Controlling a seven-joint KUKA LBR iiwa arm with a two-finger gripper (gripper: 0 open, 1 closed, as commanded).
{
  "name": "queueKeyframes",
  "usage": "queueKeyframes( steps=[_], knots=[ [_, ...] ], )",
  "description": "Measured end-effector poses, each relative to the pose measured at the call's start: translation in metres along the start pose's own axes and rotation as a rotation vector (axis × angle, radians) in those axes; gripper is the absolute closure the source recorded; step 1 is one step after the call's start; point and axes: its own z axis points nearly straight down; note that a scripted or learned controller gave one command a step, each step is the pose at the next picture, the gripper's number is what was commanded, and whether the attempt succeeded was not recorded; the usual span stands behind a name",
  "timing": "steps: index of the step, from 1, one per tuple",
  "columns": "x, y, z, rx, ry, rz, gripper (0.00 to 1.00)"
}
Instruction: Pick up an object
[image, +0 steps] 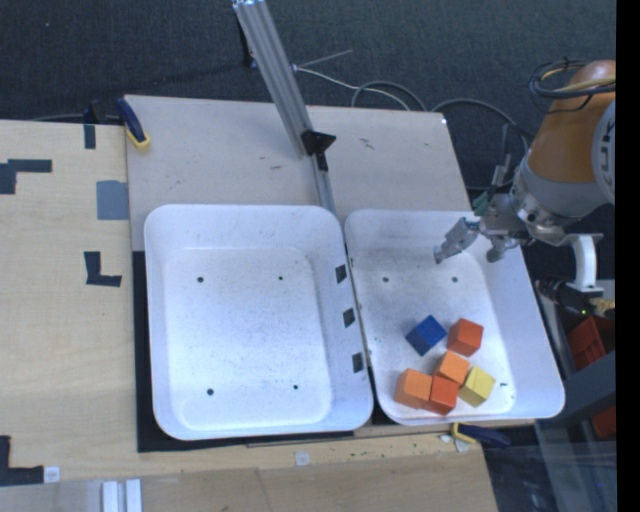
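Starting left, a white bin (245, 320) lies beside a second bin (520, 310); near the second's front right sit a blue cube (427, 334), orange cubes (440, 378) and a yellow cube (478, 384), touching; the gripper (470, 243) hangs over its far right, fingers spread wide, holding nothing.

Five small blocks sit clustered in the lower right of the frame, on the floor of the right bin (520, 300). A blue cube (427, 334) lies upper left of the group, turned diagonally. Beside it is a red-orange cube (466, 335). Below sit an orange cube (454, 367), a yellow cube (478, 385), and a longer orange block (425, 390), touching one another.
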Motion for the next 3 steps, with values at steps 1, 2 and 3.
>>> queueKeyframes(
  steps=[1,2,3],
  knots=[
    [0.035,-0.009,-0.075,-0.007,-0.001,-0.003,0.00],
    [0.042,-0.054,0.055,0.010,0.002,0.002,0.00],
    [0.059,-0.077,0.125,-0.005,-0.004,0.002,0.00]
  ],
)
